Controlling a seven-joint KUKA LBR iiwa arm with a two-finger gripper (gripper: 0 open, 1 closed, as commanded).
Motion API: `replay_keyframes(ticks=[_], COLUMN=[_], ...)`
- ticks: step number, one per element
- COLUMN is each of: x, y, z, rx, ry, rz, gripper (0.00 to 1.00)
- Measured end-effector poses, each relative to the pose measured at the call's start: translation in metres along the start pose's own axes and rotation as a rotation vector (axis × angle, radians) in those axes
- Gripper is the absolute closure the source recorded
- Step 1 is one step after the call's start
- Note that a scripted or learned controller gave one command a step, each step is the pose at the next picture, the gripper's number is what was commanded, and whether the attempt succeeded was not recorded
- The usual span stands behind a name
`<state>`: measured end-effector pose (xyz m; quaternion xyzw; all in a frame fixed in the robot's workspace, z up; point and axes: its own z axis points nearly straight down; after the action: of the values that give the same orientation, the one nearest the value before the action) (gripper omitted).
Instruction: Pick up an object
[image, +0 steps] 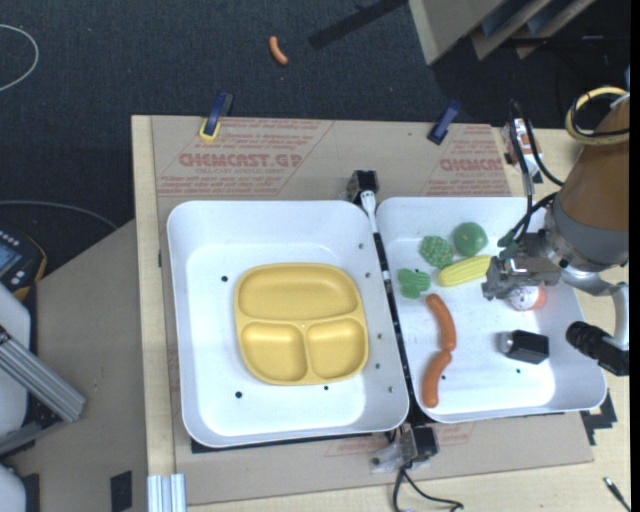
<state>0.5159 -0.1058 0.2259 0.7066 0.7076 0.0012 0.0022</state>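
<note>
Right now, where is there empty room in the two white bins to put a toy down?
The left bin has bare floor all round the yellow tray, widest along its left side. In the right bin, the near strip between the sausages and the black block is free. Its far half is crowded: green toys, corn and the gripper.

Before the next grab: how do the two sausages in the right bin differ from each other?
The upper sausage is redder and runs nearly upright in the camera view, its top end close to a small green piece. The lower sausage is more orange, leans slightly, and reaches nearer the front wall of the right bin. Both are similar in size, lie flat near the bin's left side almost end to end, well left of the gripper.
</note>
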Motion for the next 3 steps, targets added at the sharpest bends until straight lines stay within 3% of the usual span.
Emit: replay_keyframes(ticks=[2, 3], x=[0.105, 0.155], y=[0.059, 0.083], z=[-0.010, 0.012], rx=[-0.001, 0.002], ry=[0.003, 0.002], rz=[-0.005, -0.005], gripper=[1.00, 1.00])
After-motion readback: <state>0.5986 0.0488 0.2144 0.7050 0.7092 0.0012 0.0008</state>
